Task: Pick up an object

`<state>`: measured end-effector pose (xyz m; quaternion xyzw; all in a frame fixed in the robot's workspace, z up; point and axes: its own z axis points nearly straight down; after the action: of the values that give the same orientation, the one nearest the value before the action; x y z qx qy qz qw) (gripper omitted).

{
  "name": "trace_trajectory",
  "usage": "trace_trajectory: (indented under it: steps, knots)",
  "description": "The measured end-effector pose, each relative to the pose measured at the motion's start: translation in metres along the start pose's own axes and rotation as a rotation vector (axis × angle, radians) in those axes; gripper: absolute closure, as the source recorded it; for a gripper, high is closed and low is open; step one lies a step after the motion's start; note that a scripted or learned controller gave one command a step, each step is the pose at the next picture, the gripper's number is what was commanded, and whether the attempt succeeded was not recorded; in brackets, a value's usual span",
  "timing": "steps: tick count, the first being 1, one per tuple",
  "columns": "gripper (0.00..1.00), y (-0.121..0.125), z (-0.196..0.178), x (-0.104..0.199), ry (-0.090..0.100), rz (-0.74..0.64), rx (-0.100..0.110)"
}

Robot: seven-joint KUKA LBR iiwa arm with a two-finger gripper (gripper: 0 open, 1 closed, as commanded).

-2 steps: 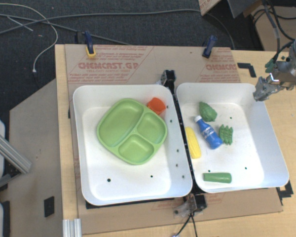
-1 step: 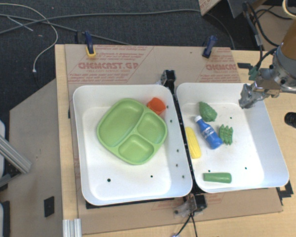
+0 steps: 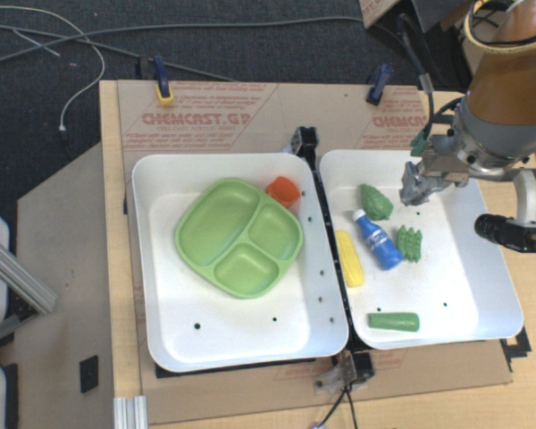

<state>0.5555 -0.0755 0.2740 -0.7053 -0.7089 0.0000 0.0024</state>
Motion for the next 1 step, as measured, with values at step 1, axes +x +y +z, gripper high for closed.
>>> trace_trajectory:
  steps: [1]
  knots:
    - [1.0,-0.0148,0.0219,0.0553,0.0,-0.001,0.002]
